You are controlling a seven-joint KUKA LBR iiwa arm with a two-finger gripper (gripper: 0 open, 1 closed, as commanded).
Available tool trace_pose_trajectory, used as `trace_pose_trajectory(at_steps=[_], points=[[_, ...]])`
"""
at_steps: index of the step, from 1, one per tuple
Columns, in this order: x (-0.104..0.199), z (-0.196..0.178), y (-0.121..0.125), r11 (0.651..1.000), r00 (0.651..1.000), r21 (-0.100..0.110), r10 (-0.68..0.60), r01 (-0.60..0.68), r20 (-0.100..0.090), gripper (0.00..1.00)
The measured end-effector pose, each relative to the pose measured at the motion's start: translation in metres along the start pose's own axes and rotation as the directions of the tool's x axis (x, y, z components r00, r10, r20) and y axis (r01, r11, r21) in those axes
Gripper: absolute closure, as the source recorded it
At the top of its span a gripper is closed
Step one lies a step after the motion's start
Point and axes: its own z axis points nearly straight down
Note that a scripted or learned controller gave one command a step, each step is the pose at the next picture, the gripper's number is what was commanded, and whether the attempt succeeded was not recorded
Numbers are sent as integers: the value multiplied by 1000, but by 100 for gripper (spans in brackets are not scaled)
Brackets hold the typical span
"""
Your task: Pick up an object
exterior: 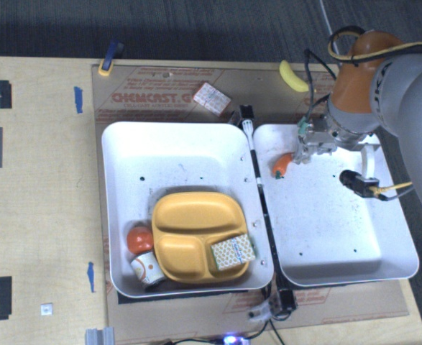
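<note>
Small orange carrot-like object [282, 165] lies in the right bin [340, 257], near its upper-left corner, close to the divider between the 2 bins. Gripper [302, 152] sits just beside it, up and to the right, at the end of the grey arm [405, 95] with its orange band [358, 70]. Cannot tell how the jaws stand; the object looks to lie just below the gripper rather than in it.

Left bin [175, 146] holds a yellow divided tray [193, 239] with 3 compartments; a patterned packet [232, 251] rests in its lower-right compartment. A red ball [139, 238] and a white-and-orange cup [147, 267] sit against the tray's left side. Beyond the bins: a yellow banana [293, 77] and a small printed packet [211, 98] on the cardboard.
</note>
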Motion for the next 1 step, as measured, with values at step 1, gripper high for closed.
trace_pose_trajectory(at_steps=[1], points=[[-22, -72, -65, 1000, 1000, 0, 4, -4, -2, 100]])
